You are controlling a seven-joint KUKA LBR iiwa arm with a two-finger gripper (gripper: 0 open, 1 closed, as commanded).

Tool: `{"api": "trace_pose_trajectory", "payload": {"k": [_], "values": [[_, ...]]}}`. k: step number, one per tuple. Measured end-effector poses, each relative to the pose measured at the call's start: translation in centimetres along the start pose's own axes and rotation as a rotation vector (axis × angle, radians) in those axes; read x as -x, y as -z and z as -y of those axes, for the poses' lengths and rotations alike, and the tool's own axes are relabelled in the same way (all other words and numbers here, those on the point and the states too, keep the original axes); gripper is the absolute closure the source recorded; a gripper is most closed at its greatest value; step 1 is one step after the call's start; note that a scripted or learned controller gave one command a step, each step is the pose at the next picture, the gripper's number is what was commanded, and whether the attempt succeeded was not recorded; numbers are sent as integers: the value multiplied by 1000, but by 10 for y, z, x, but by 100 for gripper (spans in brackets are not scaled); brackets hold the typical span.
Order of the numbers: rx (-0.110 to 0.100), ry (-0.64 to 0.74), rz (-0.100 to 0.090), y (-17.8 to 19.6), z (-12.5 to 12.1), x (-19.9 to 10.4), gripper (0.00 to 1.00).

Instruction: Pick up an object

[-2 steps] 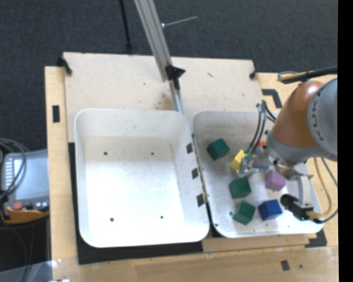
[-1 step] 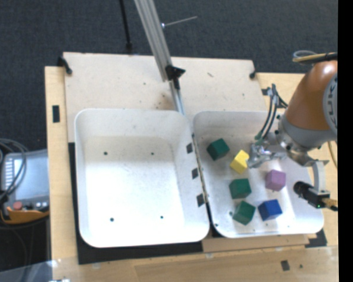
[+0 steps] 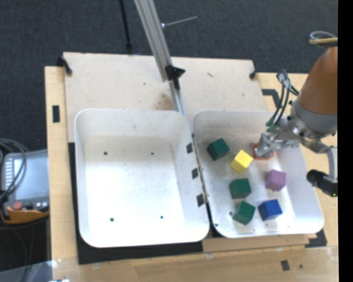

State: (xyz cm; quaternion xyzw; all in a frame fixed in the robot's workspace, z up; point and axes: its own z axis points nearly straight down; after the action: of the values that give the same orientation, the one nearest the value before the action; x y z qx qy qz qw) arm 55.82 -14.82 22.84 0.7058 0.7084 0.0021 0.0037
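Note:
The right bin (image 3: 300, 216) holds several small blocks: a green one (image 3: 217, 148) at its upper left, a yellow one (image 3: 242, 161), a purple one (image 3: 275, 180), two more green ones (image 3: 240, 188) (image 3: 244, 211) and a blue one (image 3: 270, 209). My gripper (image 3: 266, 147) is low over this bin's upper middle, just right of the yellow block. A small red object (image 3: 260, 153) shows right at the gripper's tip, mostly hidden by it. Whether the gripper has hold of it is unclear.
The left bin (image 3: 82, 157) lies beside the right one, and their rims meet at the middle. A slanted metal pole (image 3: 156, 37) rises behind the bins. The arm's orange band (image 3: 320, 87) hangs over the right bin's far right corner.

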Motion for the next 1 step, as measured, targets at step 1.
{"api": "trace_pose_trajectory", "payload": {"k": [1], "values": [[-6, 3, -2, -9, -16, -51, 100]]}}
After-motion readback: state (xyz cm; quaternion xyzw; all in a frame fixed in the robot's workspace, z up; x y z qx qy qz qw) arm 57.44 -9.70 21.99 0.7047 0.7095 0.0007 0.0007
